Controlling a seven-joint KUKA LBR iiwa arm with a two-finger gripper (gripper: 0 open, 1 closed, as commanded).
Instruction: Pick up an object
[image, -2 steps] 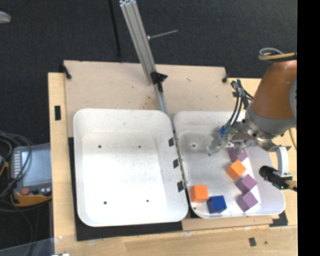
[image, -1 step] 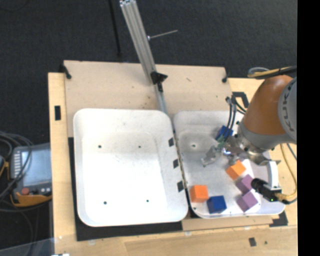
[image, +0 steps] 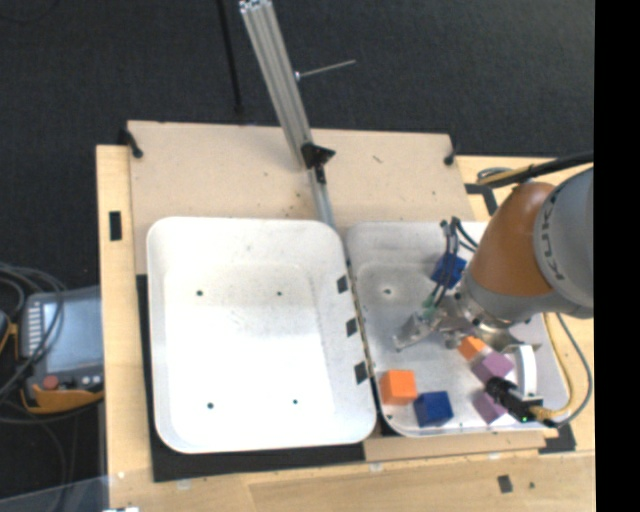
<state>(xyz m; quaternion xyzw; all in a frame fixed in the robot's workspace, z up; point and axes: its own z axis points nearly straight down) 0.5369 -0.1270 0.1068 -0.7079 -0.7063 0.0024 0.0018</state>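
Over the right-hand shallow white bin the grey arm with its orange band reaches in from the right, and its two-finger gripper hangs low above the bin floor, metal fingers pointing left. They appear slightly parted with nothing between them, though the view is too coarse to be sure how wide the gap is.

Several small blocks lie in the near part of this bin. A bright orange cube sits close to the bin's left wall, below the gripper and apart from it. Just beside it, to the right and a little nearer the front rim, is a dark blue cube; the two are near each other, possibly touching at a corner. Farther right, a small orange piece shows by the wrist, with two purple blocks below it, partly hidden by a white-and-black part of the gripper assembly.

Beside it, the left-hand shallow white bin shows only faint grey scuffs and a few dark dots on its floor.
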